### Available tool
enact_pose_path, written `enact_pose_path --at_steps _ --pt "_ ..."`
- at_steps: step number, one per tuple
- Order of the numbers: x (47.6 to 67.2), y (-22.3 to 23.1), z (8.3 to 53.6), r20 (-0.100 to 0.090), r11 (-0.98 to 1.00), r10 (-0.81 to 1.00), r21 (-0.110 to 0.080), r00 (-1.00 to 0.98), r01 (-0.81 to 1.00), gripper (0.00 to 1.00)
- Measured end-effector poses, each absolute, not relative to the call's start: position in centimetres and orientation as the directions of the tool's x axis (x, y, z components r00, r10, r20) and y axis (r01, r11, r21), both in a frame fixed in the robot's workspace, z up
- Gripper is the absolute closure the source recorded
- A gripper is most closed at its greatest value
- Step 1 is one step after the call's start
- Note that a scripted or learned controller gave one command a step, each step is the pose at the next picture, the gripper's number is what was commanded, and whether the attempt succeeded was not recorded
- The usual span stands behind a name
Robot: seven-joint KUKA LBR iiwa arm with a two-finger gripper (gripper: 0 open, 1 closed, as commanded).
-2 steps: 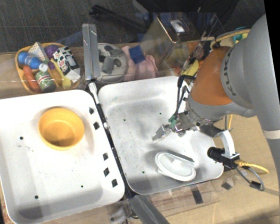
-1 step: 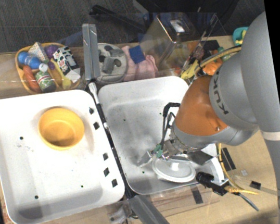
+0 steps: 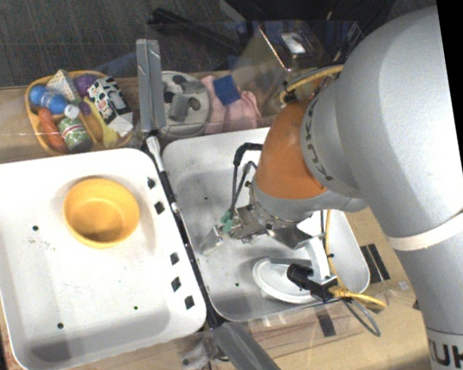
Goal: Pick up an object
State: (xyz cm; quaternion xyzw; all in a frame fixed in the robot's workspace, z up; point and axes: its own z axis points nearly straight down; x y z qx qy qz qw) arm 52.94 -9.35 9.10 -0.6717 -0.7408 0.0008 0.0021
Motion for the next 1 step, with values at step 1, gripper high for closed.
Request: enact_pose_path --at_steps 1 --pt "52.56 -15.02 15.70 0.001 0.040 0.999 -0.002 -0.040 0.999 0.00"
